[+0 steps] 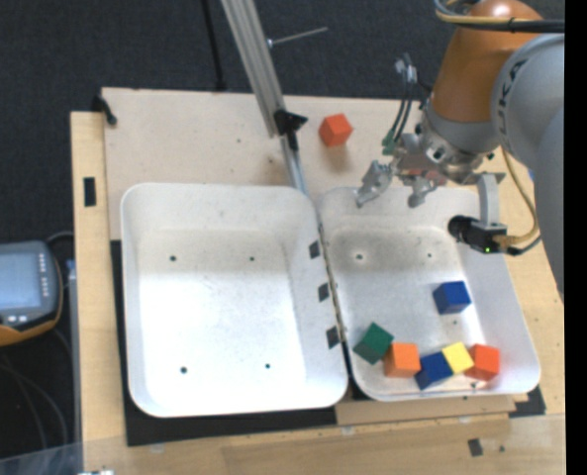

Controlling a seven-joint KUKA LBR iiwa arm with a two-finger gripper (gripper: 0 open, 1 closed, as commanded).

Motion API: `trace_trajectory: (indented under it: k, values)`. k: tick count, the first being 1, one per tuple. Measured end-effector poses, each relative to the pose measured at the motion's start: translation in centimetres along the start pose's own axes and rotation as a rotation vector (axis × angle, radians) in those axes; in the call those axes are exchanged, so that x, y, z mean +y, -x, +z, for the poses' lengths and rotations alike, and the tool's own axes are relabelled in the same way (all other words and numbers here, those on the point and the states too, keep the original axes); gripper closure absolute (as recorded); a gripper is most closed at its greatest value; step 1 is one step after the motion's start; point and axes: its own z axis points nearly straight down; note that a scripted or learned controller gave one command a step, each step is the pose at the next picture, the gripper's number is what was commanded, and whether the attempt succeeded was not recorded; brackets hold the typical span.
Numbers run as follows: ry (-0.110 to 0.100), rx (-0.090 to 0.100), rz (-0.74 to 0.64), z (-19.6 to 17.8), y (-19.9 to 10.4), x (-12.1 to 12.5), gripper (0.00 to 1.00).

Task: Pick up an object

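- Over the right bin's (pixel 491 295) far rim we see the gripper (pixel 394 188), fingers spread wide with nothing between them.
- Just beyond it, to its left, an orange cube (pixel 336 130) sits on the bench (pixel 194 137).
- Well nearer than it, six cubes lie in that bin: blue (pixel 452 297), green (pixel 373 342), orange (pixel 403 358), blue (pixel 434 369), yellow (pixel 458 357), orange-red (pixel 484 360).

The right bin (pixel 427 250) has open floor at its far end; cubes (pixel 434 356) crowd its near edge (a blue cube (pixel 452 296) stands apart).
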Motion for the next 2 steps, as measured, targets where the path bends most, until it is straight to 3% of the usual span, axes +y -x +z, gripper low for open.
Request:
trace_trajectory:
  k: [1,2]
  values:
    - [0.011,-0.002,0.006,-18.9,3.1,-4.6,0.0]
    - [-0.006,-0.001,0.007,-11.6,5.8,-5.5,0.0]
